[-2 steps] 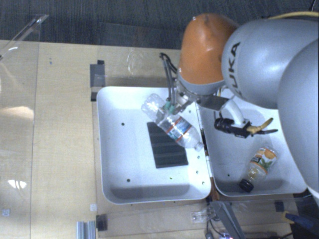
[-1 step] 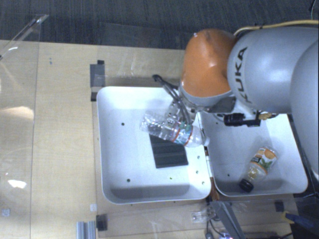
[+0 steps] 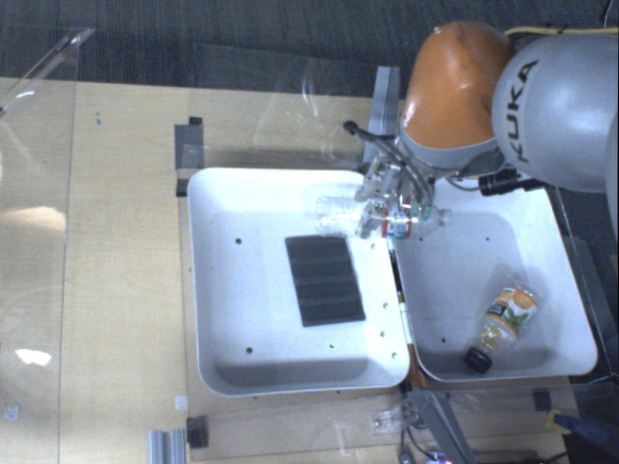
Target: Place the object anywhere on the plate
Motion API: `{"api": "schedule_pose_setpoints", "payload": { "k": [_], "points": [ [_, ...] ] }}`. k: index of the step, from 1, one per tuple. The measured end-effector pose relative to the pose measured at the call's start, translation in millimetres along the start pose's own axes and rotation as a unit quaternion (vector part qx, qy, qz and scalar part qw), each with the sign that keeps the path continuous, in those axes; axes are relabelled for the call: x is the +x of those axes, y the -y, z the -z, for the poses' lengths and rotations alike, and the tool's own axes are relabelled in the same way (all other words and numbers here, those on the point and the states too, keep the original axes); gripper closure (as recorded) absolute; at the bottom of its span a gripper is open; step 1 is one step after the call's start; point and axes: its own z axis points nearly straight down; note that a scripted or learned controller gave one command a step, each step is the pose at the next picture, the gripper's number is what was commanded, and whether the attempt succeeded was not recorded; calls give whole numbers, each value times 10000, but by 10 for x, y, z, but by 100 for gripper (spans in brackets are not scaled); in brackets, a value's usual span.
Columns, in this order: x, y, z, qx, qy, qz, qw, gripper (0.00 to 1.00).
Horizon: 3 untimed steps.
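A dark grey ribbed rectangular plate lies flat in the middle of the left bin. My gripper hangs over the divide between the two bins, just beyond the plate's far right corner. It is shut on a small clear plastic object, which sticks out leftward from the fingertips over the left bin's far side. The object is see-through and its outline is faint. It is up and to the right of the plate, not over it.
A small bottle with an orange-and-white label and a dark cap lies on its side in the right bin, near the front. The arm's orange band and grey body cover the right bin's far edge.
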Motion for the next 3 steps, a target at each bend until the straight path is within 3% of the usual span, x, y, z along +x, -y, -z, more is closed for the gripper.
{"api": "schedule_pose_setpoints", "payload": {
  "k": [1, 2, 3],
  "points": [
    [85, -674, 110, -6, -9, 1257, 9921, 100],
    [-242, -345, 500, -3, -8, 2089, 9779, 100],
    [-151, -1428, -12, -21, -14, 3654, 9308, 100]
  ]
}}
